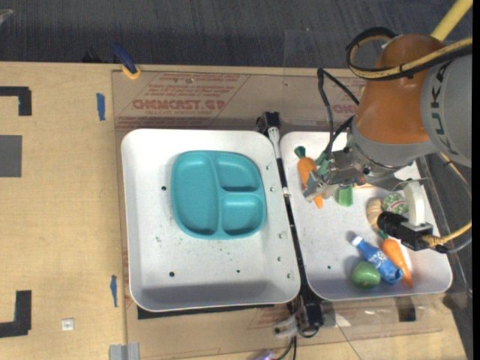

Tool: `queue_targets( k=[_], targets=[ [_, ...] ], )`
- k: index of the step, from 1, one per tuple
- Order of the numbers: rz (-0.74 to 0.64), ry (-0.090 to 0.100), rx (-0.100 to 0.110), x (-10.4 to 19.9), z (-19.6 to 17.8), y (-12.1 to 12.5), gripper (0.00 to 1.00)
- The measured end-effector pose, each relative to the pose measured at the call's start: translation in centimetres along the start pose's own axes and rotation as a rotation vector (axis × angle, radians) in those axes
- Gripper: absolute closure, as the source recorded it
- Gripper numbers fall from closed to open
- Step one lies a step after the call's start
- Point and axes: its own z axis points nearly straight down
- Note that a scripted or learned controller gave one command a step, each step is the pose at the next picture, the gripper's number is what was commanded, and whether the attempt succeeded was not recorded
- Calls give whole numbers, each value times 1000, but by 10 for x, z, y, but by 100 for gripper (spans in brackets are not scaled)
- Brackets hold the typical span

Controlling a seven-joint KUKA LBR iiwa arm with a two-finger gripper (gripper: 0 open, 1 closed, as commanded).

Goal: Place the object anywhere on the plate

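A teal divided plate (217, 193) lies in the left white bin (150, 276). In the right bin (330, 276), an orange toy carrot (306, 171) with a green top lies near the upper left corner. My gripper (328, 177) hangs just right of that carrot and low over it, under the orange wrist band. A small orange piece (318, 199) and a green piece (344, 196) show just below the gripper. Whether either is held cannot be made out.
At the right bin's lower right sit a blue bottle (377, 259), a green round toy (365, 275), a second orange carrot (397, 255) and a beige ball (374, 212). A black cable plug (401, 229) hangs over them. A ridge (285, 208) divides the bins.
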Motion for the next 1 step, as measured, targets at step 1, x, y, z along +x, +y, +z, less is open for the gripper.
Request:
queue_targets(
  k=[1],
  targets=[
    [195,1,-1,58,3,45,100]
  ],
)
